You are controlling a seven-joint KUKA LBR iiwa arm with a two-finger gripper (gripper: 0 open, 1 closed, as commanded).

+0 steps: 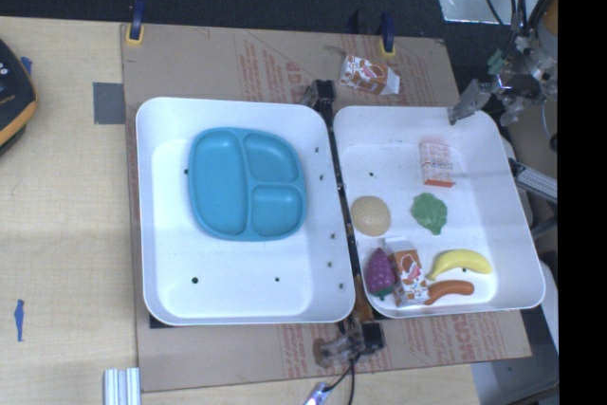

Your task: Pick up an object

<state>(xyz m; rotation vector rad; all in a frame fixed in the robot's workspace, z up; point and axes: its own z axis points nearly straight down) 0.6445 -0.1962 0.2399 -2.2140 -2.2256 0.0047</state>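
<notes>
Gripper [471, 101] hanging at the upper right, just past the far right corner of the right bin [503, 204], well above its contents; grip state impossible to tell from here — nothing visibly held. Wrist hardware and blue cables bunched behind it toward the right edge. Closest below, a small pale packet with a red-orange stripe [436, 162] lying flat in the upper part of the right bin, apart from everything else. Farther down, a green leafy toy vegetable [431, 211] and, to its left near the bin's inner wall, a round tan bun [370, 215]. Clustered along the near edge: purple grapes [380, 272], a small printed carton [407, 274] just beside them, a yellow banana [461, 263] to the right, and an orange-red sausage [449, 290] lying under the banana, touching or nearly touching the carton. Across the divide, left bin [171, 289] holding a blue divided plate [248, 183] with three compartments, set toward its upper half. Both bins resting on a brown cardboard sheet [237, 62] clamped at the far edge by two blue-and-yellow clamps [136, 22] — a crumpled red-and-white wrapper [368, 75] lying on the cardboard just beyond the right bin. Wooden bench [57, 232] beneath it all, a yellow-and-black device [13, 100] at its left edge.
</notes>
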